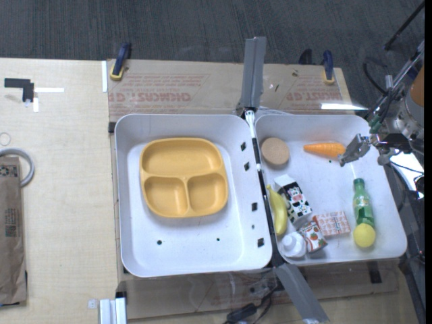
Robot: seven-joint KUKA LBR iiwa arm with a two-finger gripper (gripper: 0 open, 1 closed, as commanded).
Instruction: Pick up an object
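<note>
The right bin [398, 208] holds several items. An orange carrot [322, 150] lies near its back, with a round tan disc [275, 151] to its left. A green bottle [362, 204] and a yellow lemon [364, 235] sit by the right wall. A banana [277, 211], a cow-print carton [294, 202], two small juice cartons [322, 229] and a white-capped bottle [293, 246] crowd the front left. My gripper [368, 154] hangs over the bin's back right, just right of the carrot's tip. It is open, with nothing between its fingers [351, 152].
The left bin [128, 201] carries a yellow divided plate [183, 177]. A grey divider post [253, 73] rises between the bins at the back. Cables and the arm's mount [405, 106] stand beyond the right bin's far right corner.
</note>
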